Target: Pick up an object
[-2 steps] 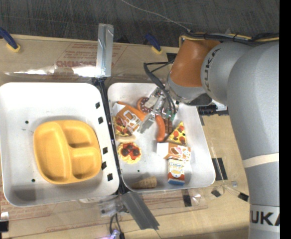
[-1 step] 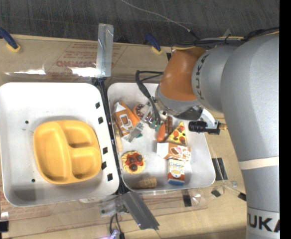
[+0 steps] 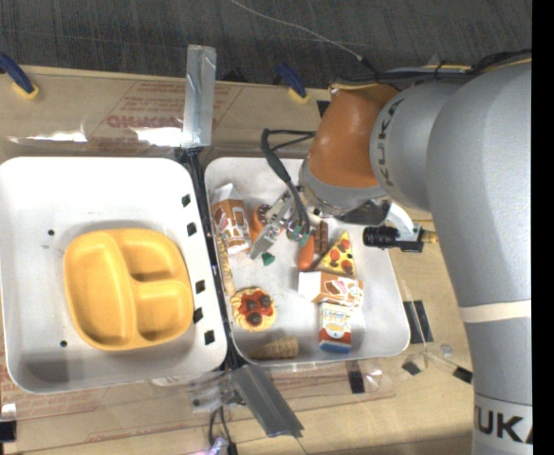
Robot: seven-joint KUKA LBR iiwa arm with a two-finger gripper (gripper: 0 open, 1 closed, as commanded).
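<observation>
Objects for picking lie in the right bin point(image 3: 391, 297), the one nearer my base, and none of them sits between my fingers. My gripper point(image 3: 275, 235) hangs low over the upper-left part of that bin, its fingers pointing down and to the left; I cannot tell from this view whether they are spread or closed. Just beside the gripper, against the bin's left wall, lies a brown-and-white packet point(image 3: 230, 222). To the right of the gripper rests an orange carrot-like piece point(image 3: 305, 250), and next to it a pizza slice point(image 3: 338, 255). Below these sits a white card point(image 3: 309, 282), then a small carton with an orange label point(image 3: 338, 311). A round tart with red topping point(image 3: 253, 308) occupies the lower-left corner, with a tan waffle cone point(image 3: 277, 348) near the bottom wall. The left bin point(image 3: 30, 197) holds a yellow divided tray point(image 3: 125, 287), well apart from my gripper.
</observation>
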